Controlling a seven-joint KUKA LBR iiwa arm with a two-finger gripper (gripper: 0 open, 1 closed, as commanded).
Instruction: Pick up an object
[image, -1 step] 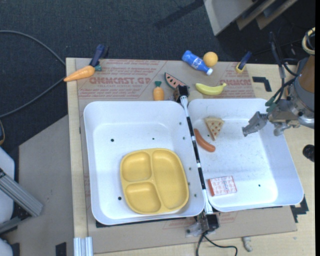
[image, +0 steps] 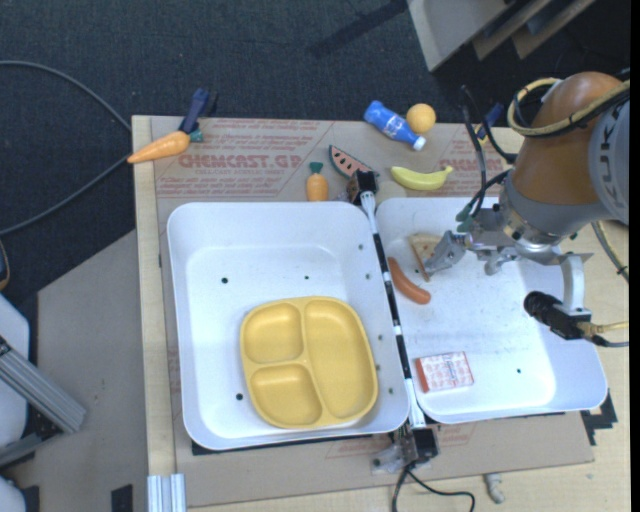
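An orange-red plastic sausage (image: 409, 281) lies flat and slanted in the right white bin (image: 500, 400), near its left wall.

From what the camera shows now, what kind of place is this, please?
Probably a robotics lab test bench, not a real kitchen. Two white bins sit on a cardboard-covered bench, toy food such as a plastic banana and carrot lies around, and a robot arm reaches over the right bin.
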